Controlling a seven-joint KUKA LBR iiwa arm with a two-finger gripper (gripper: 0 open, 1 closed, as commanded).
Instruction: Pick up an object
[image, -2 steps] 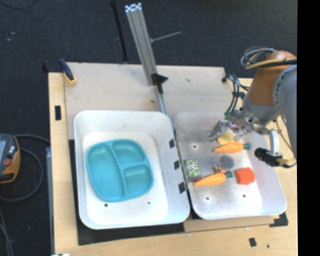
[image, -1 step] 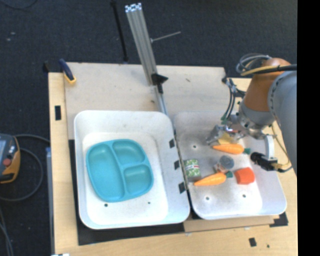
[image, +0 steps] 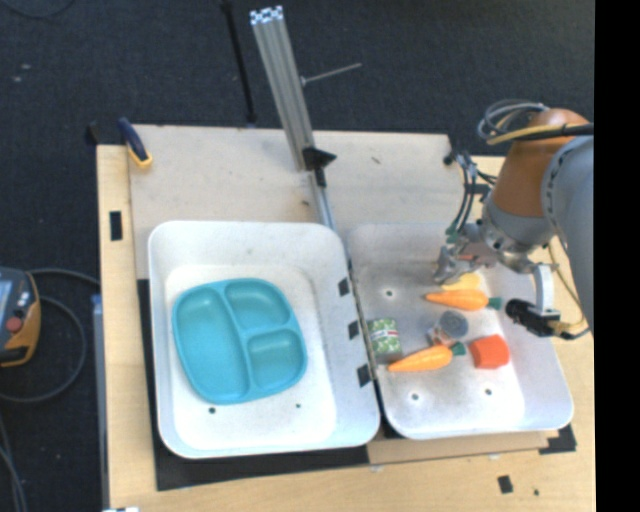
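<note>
Two carrots (image: 425, 359) — one under the claw (image: 449, 266) (grip state unclear), one orange block (image: 490, 352), one teal tray (image: 240, 339)

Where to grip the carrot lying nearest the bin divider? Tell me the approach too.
Take the lower carrot across its thick orange middle, coming straight down. It lies flat, pointing left, with bare floor along both long sides; its green end nearly meets the red block, so avoid that end.

From my remote station I saw the arm (image: 560, 190) as a rounded grey body with a broad orange band. Thin looping cables arched over it at twelve o'clock, and a pale bracket with a black fitting hung at five o'clock.
</note>
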